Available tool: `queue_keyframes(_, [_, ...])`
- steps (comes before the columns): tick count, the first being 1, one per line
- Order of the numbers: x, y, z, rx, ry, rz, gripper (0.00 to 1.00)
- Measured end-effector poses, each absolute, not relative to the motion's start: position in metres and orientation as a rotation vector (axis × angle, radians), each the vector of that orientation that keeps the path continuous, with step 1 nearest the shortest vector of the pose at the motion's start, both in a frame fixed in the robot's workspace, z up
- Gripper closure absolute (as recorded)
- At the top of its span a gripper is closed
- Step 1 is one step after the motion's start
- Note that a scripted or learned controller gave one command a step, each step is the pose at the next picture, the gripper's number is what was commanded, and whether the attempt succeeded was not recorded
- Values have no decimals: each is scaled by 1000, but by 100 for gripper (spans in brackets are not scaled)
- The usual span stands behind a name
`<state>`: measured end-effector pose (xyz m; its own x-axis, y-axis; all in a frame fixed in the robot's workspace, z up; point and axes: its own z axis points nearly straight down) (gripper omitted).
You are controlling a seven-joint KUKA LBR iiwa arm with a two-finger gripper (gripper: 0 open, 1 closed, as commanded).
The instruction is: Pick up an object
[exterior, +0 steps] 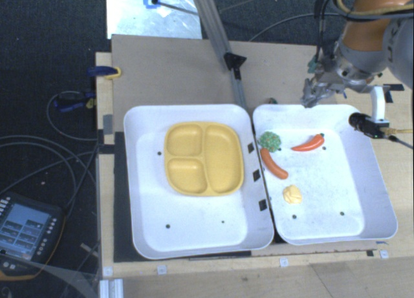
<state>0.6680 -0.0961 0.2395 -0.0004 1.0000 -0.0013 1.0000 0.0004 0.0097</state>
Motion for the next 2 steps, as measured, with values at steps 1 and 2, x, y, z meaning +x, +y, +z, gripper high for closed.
queue_keyframes(1, [669, -96, 243, 2216, 2223, 4, 100])
queue_keyframes(2, [645, -51, 250, 2212, 2233, 3, 100])
